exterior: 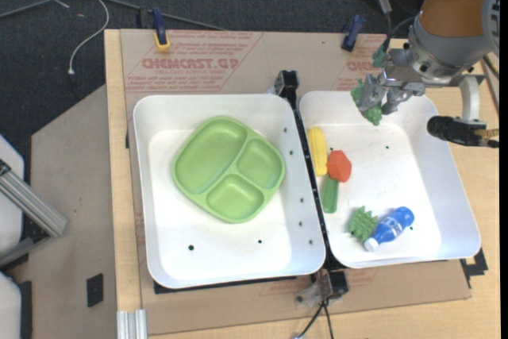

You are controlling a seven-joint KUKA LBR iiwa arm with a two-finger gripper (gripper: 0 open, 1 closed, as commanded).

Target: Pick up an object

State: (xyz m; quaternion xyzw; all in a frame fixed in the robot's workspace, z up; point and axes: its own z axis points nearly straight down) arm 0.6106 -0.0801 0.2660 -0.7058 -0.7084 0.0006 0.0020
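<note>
The gripper (379,98) hangs above the rear of the right bin (444,194); whether it is parted or closed cannot be told. A green object (370,112) sits at its tip. Lower in the right bin lie a corn cob (317,150), a carrot (336,172), a green toy (362,223) and a blue bottle (391,226). The left bin (159,186) bears a green divided plate (228,168).

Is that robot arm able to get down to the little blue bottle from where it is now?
Probably yes. The blue bottle lies uncovered near the front of the right bin, only a green toy touching its side. The gripper hangs over the same bin's far end, with nothing between them.
</note>
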